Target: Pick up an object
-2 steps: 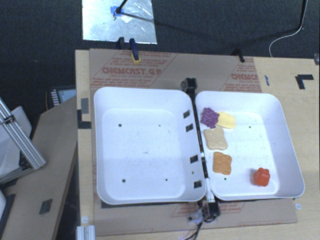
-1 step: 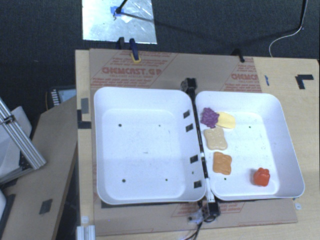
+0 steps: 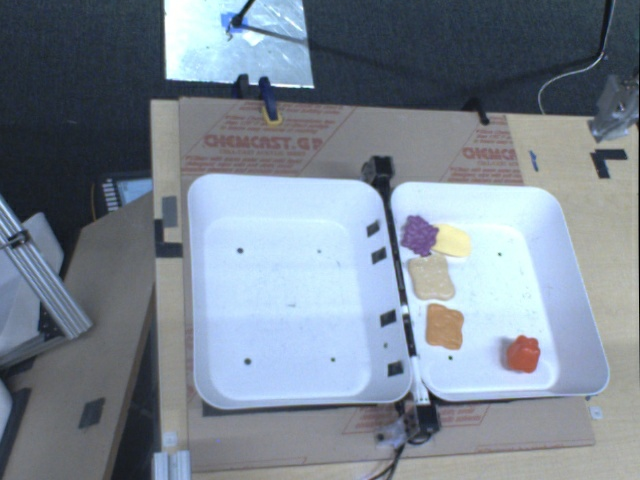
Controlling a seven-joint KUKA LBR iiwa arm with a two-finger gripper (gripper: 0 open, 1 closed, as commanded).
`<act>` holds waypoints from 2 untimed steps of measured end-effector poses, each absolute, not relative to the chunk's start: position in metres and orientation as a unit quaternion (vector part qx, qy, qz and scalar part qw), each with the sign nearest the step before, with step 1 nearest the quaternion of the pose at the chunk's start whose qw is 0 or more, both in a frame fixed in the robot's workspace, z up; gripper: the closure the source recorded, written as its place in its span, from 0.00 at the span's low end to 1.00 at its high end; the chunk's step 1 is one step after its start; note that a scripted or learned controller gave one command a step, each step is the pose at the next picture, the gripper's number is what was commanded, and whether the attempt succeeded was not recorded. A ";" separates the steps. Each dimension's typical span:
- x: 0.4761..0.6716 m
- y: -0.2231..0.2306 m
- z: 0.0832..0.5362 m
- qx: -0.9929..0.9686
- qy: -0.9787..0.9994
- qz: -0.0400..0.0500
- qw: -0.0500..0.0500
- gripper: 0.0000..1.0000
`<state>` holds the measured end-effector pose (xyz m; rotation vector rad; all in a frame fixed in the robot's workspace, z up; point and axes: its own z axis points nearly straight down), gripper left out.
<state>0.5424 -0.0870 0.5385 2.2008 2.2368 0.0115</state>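
So, left to right. Far left there's a ribbed aluminium rail (image 3: 40,283) leaning at a slant next to the pale wooden counter (image 3: 110,268). On the counter lies a flat brown cardboard sheet (image 3: 330,133) with red lettering, held at its far edge by a blue clamp (image 3: 267,92). Beyond that, on the dark carpet, sits a shiny, crinkly foil square (image 3: 238,26).

The left bin (image 3: 200,268) is shallow white plastic with rounded corners and a smooth floor with a few small dark dots. A row of little black clips (image 3: 383,256) runs down the seam where it meets the right bin (image 3: 570,268), which has the same shape and material.

All the pickable stuff is in the right bin, mostly bunched along its left side:
- a bumpy purple lump (image 3: 419,234) at the far end
- a smooth yellow wedge (image 3: 453,241) touching it on the right
- a pale tan slice (image 3: 432,278) shaped like bread, just below those two
- an orange-brown slice (image 3: 445,326), a bit wavy at the edges, nearer still
- a glossy red pepper-looking piece (image 3: 522,353), off on its own toward the near right corner

A grey metal bracket (image 3: 615,108) sits at the far right edge. As for the claw, I can't tell whether it's released or clenched.
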 end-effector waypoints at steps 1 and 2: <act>0.487 -0.129 0.536 0.708 0.706 0.001 0.002 1.00; 0.487 -0.034 0.463 0.702 0.712 0.000 -0.002 1.00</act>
